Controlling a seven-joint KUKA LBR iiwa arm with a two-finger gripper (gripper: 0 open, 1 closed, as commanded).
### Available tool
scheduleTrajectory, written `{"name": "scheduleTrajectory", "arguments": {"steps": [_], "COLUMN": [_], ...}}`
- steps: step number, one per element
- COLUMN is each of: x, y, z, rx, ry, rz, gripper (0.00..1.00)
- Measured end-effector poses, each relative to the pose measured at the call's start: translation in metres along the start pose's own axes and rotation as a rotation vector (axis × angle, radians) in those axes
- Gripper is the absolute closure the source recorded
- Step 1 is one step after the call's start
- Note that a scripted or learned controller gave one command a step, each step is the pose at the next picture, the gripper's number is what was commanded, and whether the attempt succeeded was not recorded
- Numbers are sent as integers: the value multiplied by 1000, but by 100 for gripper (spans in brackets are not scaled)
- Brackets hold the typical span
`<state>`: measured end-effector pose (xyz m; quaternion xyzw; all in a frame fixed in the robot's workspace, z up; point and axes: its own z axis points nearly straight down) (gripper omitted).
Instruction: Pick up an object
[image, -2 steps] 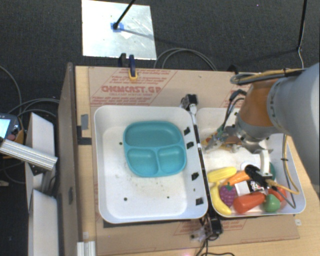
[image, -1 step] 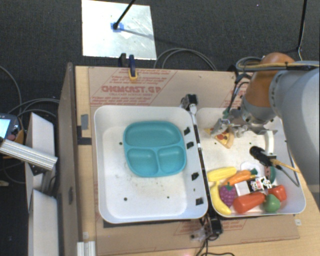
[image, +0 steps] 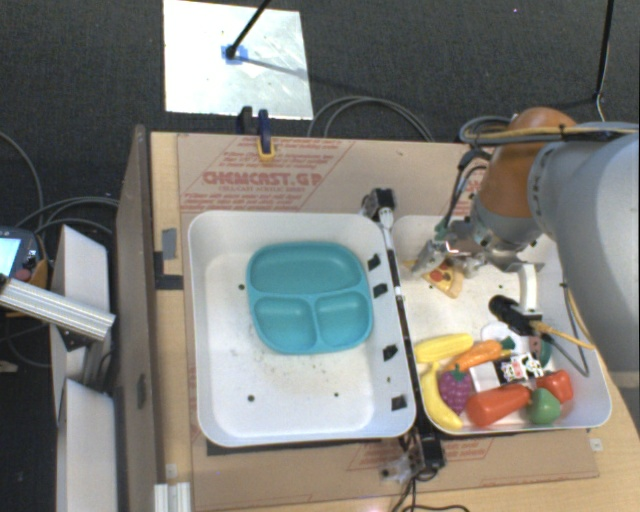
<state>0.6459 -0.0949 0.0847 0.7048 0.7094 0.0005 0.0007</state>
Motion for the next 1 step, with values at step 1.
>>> {"name": "scheduleTrajectory", "arguments": {"steps": [1], "x": [-2], "y": [0], "z": [-11], "rx": [0], "ry": [-2], "rz": [-2], "gripper": [100]}}
